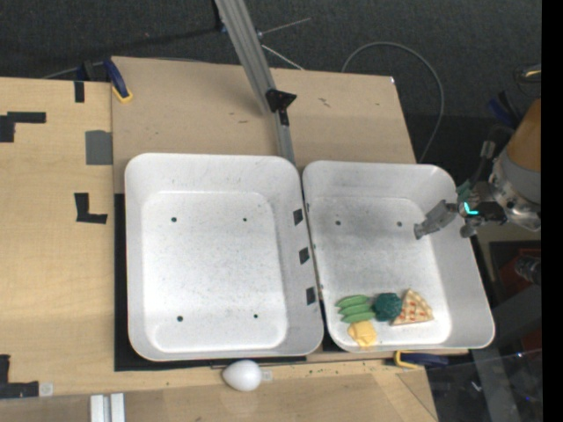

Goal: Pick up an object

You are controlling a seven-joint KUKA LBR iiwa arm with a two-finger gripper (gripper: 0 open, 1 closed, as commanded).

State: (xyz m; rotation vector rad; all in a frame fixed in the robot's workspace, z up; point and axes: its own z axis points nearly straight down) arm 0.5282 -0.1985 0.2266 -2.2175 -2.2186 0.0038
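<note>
Several small toy foods lie together at the near end of the right bin (pixel 457 262): a green pea pod (pixel 354 306), a dark green broccoli piece (pixel 385 305), a pizza slice (pixel 413 309) and a yellow piece (pixel 362 332). My gripper (pixel 447 220) hangs over the bin's right side near its rim, well behind the food and apart from it. Nothing is visibly held in it.
The left bin (pixel 136 236) stands beside the right one, with black clips along the seam between them. A white egg (pixel 242 375) rests on the bench in front of the left bin. A grey metal bar (pixel 251 47) slants in from the back.
</note>
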